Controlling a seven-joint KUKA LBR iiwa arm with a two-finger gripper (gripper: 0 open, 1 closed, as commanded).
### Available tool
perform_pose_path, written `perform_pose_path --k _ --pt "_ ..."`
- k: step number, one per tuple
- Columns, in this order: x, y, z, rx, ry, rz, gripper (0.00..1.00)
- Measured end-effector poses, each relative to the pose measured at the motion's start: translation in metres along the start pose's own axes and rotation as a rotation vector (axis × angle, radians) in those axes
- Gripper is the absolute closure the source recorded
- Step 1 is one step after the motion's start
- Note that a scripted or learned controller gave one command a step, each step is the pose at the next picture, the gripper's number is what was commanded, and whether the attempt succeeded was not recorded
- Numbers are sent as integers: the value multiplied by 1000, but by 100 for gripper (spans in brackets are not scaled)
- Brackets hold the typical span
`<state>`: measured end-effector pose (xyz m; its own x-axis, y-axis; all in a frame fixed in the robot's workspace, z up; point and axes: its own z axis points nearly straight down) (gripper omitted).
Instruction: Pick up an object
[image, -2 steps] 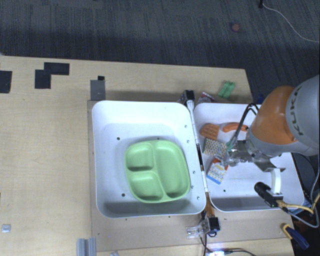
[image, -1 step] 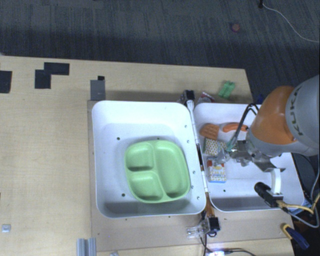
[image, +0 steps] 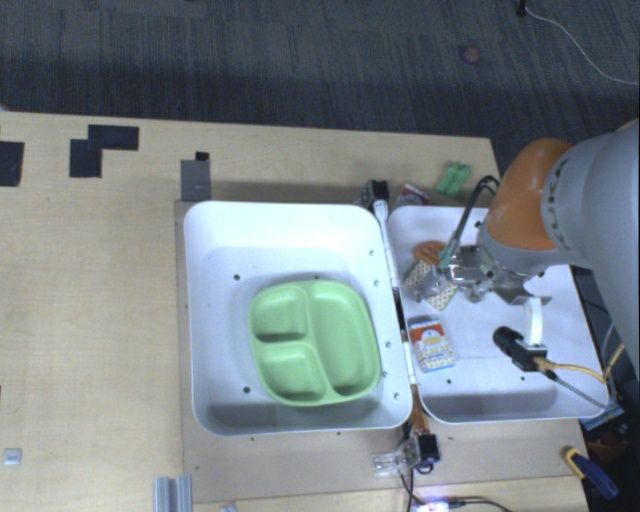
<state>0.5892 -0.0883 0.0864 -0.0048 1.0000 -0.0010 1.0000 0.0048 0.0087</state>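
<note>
While end effector grip stays unclear, crinkled patterned packet beneath, small red-white carton nearby

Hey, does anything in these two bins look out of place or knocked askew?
Nothing looks spilled or damaged. The green divided plate lies flat but turned at a slant in the left bin. A small carton lies tilted in the right bin, and a green object sits outside, behind it.
</note>
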Motion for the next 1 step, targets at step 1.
perform_pose_path --k 1 --pt "0 2 -12 -6 0 -2 100"
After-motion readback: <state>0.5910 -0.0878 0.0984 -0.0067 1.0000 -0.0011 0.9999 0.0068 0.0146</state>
